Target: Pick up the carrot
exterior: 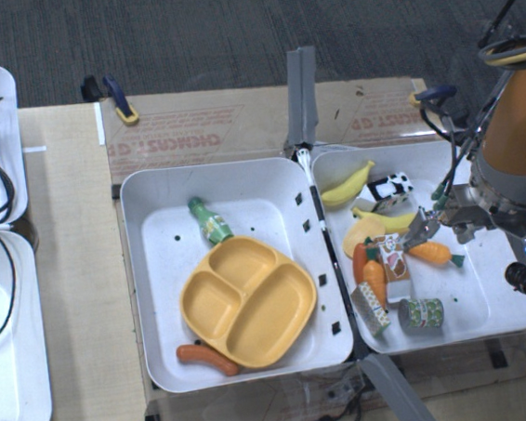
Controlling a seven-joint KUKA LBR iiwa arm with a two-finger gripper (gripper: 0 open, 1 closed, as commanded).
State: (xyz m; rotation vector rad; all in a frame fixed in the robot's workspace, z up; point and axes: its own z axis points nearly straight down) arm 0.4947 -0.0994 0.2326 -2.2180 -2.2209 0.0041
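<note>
Reaching in from the right at a low slant, arm (518, 145) sets its narrowly parted gripper (421, 227) over the right bin (497, 306), just beside the carrot (431, 253) lying among toy food.

We look down from a single fixed camera set above the bench (73, 271), tilted at a slant so that the far edge of the bench and the dark floor beyond it lie along the top of the view. We stand far enough back to take in both white bins whole, the left bin (150, 291) near the middle and the right bin (480, 318) toward the right side. The arm (517, 141) enters from our right edge.
</note>
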